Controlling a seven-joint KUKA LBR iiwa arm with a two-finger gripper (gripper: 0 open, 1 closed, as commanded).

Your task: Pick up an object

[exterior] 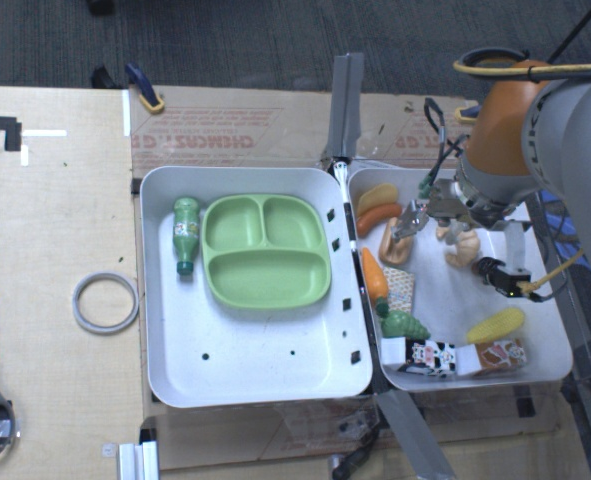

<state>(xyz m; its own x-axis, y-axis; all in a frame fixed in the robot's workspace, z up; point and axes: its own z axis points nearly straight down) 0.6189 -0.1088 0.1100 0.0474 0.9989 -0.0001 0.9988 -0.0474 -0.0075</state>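
The approach step is judged in hand: the tool (412, 223) is lowered into the right bin (535, 368), just above a brown toy (395, 246). Its state cannot be told. A closing grasp is called for next.

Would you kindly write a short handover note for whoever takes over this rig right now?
Pincer: low in the right bin, at its far-left part, next to the hot dog; finger state unclear.
Right bin also holds a carrot, corn cob and cow-print carton.
Left bin: green divided plate, green bottle.
Done: nothing seen lifted.
Left: grasp and raise one object.
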